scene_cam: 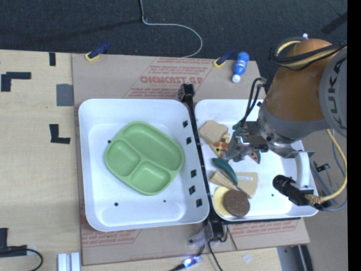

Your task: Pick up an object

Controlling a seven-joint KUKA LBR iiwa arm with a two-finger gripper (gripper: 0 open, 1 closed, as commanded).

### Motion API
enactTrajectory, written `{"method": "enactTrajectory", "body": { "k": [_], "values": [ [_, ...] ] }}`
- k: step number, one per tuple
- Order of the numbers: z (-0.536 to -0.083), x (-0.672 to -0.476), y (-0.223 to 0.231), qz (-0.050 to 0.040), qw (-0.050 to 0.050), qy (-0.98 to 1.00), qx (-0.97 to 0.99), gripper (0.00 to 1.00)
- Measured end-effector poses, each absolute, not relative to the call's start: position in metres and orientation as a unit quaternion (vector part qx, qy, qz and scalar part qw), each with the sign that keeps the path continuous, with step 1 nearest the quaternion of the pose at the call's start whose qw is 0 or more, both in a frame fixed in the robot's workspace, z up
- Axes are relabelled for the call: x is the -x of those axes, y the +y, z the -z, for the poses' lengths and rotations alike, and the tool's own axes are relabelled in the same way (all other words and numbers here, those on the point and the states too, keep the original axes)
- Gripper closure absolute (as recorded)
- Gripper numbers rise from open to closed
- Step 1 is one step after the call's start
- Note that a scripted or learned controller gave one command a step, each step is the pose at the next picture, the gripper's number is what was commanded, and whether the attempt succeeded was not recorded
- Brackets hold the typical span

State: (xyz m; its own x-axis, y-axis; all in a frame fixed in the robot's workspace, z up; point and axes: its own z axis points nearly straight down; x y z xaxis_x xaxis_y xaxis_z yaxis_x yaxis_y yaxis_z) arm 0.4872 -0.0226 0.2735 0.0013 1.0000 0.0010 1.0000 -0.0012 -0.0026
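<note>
The right bin [285, 206] holds several small toy food pieces: a tan bread slice [212, 131], a small red and yellow piece [219, 147], a teal leaf-shaped piece [223, 166], a beige wedge [224, 179], a flat cream card [248, 182] and a brown round disc on a yellow base [233, 202]. My gripper [242, 145] hangs low over the bin's middle, just right of the red and yellow piece and above the teal piece. The wrist body covers its fingertips.
The left bin [93, 151] holds a green divided plate [144, 157]. A black divider clip [186, 91] sits between the bins. A blue and white bottle [240, 66] lies on the cardboard behind the right bin. The arm's bulk covers the right bin's far right part.
</note>
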Motion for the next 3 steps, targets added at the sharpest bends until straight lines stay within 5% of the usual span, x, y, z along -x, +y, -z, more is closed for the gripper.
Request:
{"method": "enactTrajectory", "body": {
  "k": [1,2,3],
  "values": [
    [-0.414,-0.484,0.019,0.0054,-0.004,-0.710,0.704,1.00],
    [-0.356,-0.518,0.015,-0.0019,0.001,-0.707,0.707,1.00],
    [-0.442,-0.482,0.084,0.0032,-0.001,-0.711,0.703,1.00]
  ]
}}
